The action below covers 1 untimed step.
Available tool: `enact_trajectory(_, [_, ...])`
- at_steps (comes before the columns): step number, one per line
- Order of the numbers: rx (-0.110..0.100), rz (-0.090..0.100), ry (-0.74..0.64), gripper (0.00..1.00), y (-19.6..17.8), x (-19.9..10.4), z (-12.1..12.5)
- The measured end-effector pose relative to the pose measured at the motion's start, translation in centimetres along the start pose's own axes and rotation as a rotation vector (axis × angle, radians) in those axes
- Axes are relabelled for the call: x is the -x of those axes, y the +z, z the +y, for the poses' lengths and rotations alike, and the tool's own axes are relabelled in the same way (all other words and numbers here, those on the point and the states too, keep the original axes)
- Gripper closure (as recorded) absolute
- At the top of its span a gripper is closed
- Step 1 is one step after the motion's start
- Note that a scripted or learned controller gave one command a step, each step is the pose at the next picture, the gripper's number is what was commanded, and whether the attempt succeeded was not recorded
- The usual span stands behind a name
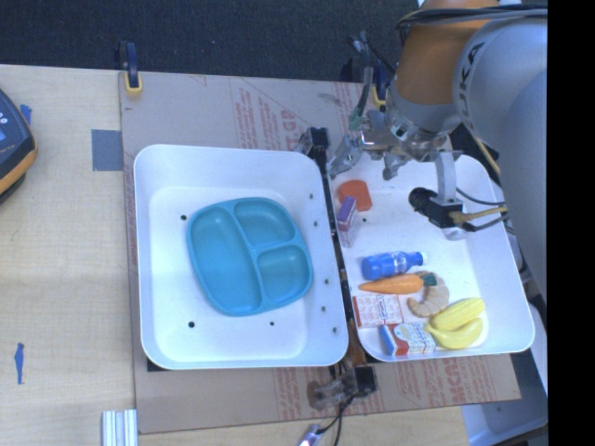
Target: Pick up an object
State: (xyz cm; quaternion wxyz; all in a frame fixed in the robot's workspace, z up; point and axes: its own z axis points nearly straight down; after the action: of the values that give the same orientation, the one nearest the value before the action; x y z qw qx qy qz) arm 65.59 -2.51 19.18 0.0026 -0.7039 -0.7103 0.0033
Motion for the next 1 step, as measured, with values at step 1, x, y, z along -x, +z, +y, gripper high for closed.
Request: enact_trajectory(1, [0.015, -0.001, 0.006, 0.0, 9.37, 8.54, 0.36])
